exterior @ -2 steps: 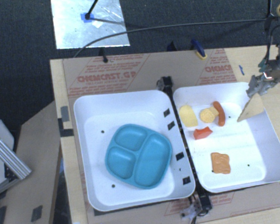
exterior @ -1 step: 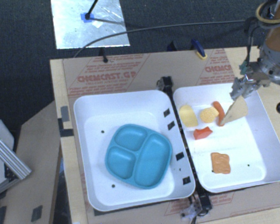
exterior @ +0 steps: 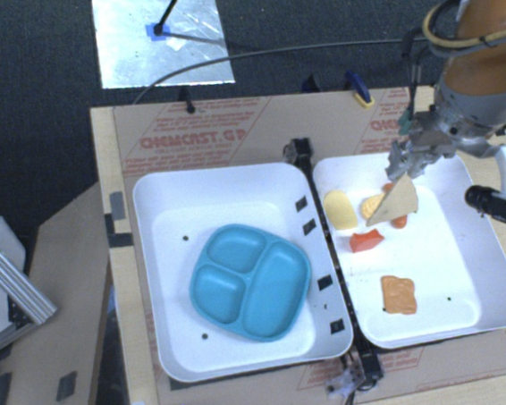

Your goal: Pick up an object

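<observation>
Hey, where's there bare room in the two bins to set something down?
Right bin: bare along its right side and near edge, around the orange piece. Left bin: only a margin around the blue tray, widest at the far edge. Crowded: the right bin's far left, where food pieces cluster under the gripper.

worktop (exterior: 88,259): tan wood, slanted view | brown printed cardboard sheet (exterior: 218,129) lies flat on it under both bins | left white bin (exterior: 160,216) and right white bin (exterior: 479,304) sit side by side, touching at black-clipped inner walls | blue clamp (exterior: 360,87) at sheet's far edge
</observation>
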Robot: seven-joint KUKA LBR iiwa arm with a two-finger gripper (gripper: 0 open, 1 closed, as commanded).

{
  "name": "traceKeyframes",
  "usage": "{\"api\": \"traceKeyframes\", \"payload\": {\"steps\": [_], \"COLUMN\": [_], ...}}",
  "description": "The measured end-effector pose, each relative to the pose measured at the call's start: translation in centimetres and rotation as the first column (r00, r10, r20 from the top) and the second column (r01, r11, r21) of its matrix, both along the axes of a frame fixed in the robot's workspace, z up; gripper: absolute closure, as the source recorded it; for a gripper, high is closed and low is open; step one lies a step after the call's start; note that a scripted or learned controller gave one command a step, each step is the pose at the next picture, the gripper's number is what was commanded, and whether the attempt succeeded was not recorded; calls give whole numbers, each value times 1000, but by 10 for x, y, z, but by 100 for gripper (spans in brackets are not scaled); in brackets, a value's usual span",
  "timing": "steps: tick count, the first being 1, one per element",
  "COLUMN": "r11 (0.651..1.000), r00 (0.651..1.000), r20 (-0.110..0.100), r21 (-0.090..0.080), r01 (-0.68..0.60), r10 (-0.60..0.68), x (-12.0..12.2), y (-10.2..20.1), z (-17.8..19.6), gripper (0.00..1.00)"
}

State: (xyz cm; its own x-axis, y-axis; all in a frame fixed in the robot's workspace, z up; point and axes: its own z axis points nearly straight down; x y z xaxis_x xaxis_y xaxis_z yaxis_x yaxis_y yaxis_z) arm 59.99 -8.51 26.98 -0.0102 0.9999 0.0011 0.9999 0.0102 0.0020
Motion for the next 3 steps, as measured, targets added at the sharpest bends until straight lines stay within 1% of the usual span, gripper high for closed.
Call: {"api": "traceKeyframes", "payload": {"steps": [1, 3], "r11": [1000, 1000], "r00": [1000, 1000], "r20": [-1, -2], "r21": [1, 1], "r01": [0, 0], "r10": [0, 0], "x": [-5, -5], "y": [58, 157], "z": [-16, -45], "gripper": [100, 100]}}
